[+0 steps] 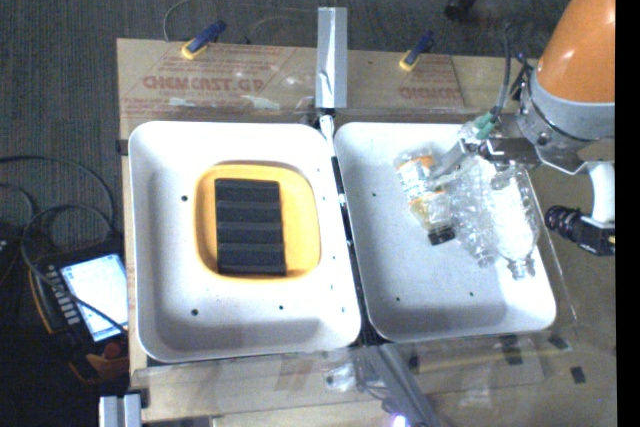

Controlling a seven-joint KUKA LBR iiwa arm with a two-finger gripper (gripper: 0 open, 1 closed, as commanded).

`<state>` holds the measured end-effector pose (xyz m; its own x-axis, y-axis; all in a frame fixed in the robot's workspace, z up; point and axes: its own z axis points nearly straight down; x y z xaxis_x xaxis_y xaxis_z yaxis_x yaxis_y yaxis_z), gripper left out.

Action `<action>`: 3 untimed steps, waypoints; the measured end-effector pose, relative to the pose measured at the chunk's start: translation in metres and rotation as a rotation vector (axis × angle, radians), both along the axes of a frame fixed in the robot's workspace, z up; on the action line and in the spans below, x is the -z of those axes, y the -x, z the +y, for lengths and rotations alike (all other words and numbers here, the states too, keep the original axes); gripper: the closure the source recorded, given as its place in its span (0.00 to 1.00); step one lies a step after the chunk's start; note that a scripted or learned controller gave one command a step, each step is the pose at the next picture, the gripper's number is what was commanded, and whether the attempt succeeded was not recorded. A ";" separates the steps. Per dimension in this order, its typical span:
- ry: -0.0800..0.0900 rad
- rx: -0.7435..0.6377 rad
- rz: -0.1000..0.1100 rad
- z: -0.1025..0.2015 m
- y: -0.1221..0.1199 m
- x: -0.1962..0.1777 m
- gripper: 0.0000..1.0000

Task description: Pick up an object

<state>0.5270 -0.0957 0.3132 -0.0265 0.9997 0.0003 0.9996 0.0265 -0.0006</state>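
- Approach seems the step in hand: the gripper [478, 143] hovers over the right bin [400, 310], near its far right corner, at the clear plastic bottles [492, 215]; whether it is released or clenched I cannot tell.
- Next move calls for a descent onto one bottle.
- Bottles lie close to the right wall; the bin's left half offers room. The left bin [160, 315] holds a yellow tray [258, 221].

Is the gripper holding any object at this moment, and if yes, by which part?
It cannot be told: the gripper sits over the clear plastic bottles in the right bin.
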 end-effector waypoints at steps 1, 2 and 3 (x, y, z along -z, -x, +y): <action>0.001 -0.269 0.001 -0.024 -0.039 0.036 0.00; 0.000 -0.432 0.001 -0.043 -0.070 0.130 0.00; 0.004 -0.609 -0.014 -0.080 -0.086 0.205 0.00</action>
